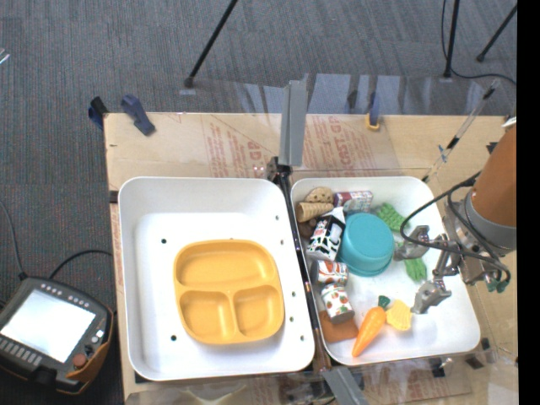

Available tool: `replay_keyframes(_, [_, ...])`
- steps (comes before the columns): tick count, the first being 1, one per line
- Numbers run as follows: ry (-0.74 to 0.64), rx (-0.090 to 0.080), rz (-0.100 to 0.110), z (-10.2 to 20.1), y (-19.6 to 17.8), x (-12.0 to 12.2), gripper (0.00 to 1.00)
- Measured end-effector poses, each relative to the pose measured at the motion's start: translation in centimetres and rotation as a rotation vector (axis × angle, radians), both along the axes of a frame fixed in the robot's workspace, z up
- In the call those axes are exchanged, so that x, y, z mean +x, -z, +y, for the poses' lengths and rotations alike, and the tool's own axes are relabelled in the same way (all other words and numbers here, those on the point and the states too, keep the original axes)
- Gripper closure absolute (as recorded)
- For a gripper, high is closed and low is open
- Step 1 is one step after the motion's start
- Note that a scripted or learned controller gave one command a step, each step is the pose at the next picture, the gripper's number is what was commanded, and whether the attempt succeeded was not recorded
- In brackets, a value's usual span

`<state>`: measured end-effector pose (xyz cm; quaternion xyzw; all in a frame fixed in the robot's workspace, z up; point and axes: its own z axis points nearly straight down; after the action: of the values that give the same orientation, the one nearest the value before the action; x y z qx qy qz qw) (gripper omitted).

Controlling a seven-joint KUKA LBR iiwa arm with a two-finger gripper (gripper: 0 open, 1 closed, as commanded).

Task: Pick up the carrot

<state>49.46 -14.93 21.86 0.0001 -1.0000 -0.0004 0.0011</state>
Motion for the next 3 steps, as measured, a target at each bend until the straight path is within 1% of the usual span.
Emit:
replay_keyframes(1, [0.081,0.006,-0.004,3.3,12.5,0.5,0.00])
replay_keyframes(2, [-0.024,0.001,0.000,5.8,13.2,-1.9,0.00])
replay_keyframes(3, [-0.029,0.001,0.001,6.1,12.2,-1.8,1.00])
